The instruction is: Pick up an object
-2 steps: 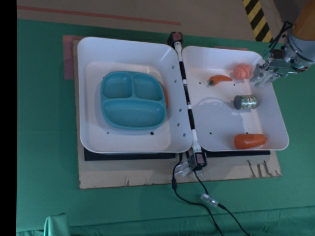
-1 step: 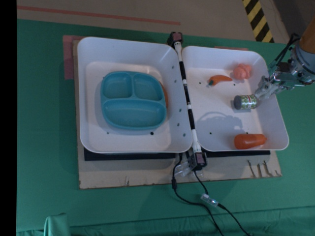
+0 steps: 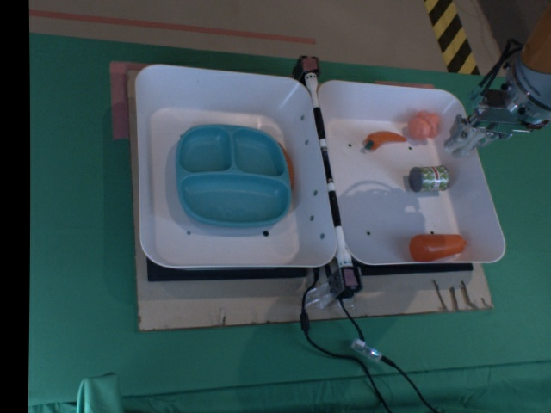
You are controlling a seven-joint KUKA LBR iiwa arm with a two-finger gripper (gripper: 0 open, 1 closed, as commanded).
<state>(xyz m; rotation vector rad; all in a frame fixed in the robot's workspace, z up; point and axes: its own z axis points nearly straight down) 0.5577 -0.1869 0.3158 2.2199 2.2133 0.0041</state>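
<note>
Nearest to you, black cables (image 3: 344,334) run over the green cloth (image 3: 77,231) from the near end of the divider bar (image 3: 327,170) between the two bins. Both bins sit on a cardboard sheet (image 3: 224,308).

In the right bin (image 3: 482,222), near its near edge, you see an orange carrot-like piece (image 3: 437,247) lying on its side. Farther in lies a small dark can with a green label (image 3: 430,179), also on its side. Beyond it there is a smaller orange carrot with a dark tip (image 3: 381,138), and just to its right a pink rounded object (image 3: 423,125). All four lie apart from one another, and nothing covers them.

The gripper (image 3: 469,140) is over the right rim of this bin, right of the pink object and of the can. You can see nothing between its fingers; I cannot tell if they are apart or closed.

In the left bin (image 3: 155,239) rests a blue divided plate (image 3: 232,176) with something orange at its right edge.

Far behind, the floor is brown with a red line (image 3: 172,26), and yellow-black tape (image 3: 448,15) at the far right.
</note>
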